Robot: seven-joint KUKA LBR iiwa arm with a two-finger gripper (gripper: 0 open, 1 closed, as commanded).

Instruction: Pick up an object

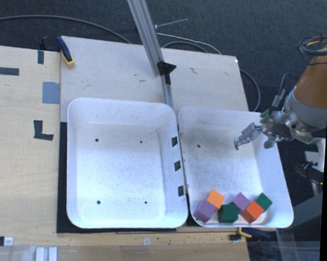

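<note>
Several small blocks lie clustered in the near corner of the right bin (pixel 228 159): an orange block (pixel 215 199), a purple block (pixel 204 211), a dark green block (pixel 228 213), a second purple block (pixel 240 201), a red-orange block (pixel 252 211) and a green block (pixel 263 201). My gripper (pixel 257 139) hangs over the far right part of that bin, well above and behind the blocks. It is open with nothing between its fingers.
The left bin (pixel 123 163) stands beside the right one, with black clips along the shared rim. A slanted metal bar (pixel 150 35) crosses the bench behind the bins. Cables trail over the dark floor at the back.
</note>
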